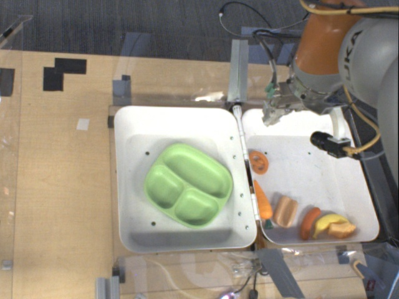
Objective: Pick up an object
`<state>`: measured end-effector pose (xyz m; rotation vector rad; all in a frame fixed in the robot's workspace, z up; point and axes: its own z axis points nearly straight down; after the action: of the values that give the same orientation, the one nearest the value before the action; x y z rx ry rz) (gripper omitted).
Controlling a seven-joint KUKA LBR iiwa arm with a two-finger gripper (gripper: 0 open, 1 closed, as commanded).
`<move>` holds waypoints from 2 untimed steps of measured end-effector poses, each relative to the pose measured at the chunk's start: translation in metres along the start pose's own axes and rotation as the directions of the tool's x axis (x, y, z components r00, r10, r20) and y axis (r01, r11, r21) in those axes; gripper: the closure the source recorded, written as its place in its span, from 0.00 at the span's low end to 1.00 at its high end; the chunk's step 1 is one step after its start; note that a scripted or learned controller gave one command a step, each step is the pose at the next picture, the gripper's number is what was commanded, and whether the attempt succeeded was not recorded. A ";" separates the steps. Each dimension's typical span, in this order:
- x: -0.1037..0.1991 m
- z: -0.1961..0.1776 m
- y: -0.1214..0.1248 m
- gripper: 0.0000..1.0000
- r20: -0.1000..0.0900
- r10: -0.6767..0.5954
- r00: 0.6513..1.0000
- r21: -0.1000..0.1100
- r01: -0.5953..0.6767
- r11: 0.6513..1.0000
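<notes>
We see the gripper [272, 115] hanging over the far-left corner of the right bin [293, 143], close to the divider that separates it from the left bin [134, 129]. From this slanted view we cannot tell how its jaws stand, and nothing shows between them, so we judge it to be carrying nothing.

The candidates for picking all lie nearer the front of that same bin. An orange slice-shaped piece [258, 162] sits against the left wall, nearest to the gripper and almost straight toward the front edge from it. A toy carrot [262, 200] lies further along that wall, its long axis running roughly front to back, parallel to the divider. Just beside it toward the right stands a small tan block, perhaps a toy bread piece [286, 211], and near the front-right corner a cluster of a red-orange piece and a banana-like piece [327, 224] lies touching or nearly so.

The left bin holds only a green divided plate [189, 184].

So the move turns on travel toward the front edge along the left wall; the slice is the shortest reach, though its closeness to the wall may crowd one finger.
</notes>
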<state>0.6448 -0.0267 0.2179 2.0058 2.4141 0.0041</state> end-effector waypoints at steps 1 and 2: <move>-0.016 -0.171 0.023 1.00 0.000 0.437 0.899 -0.003 -0.437 0.899; 0.002 -0.186 0.009 1.00 0.001 0.517 0.856 0.000 -0.517 0.856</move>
<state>0.6530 -0.0235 0.4035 2.5809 1.7867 0.0046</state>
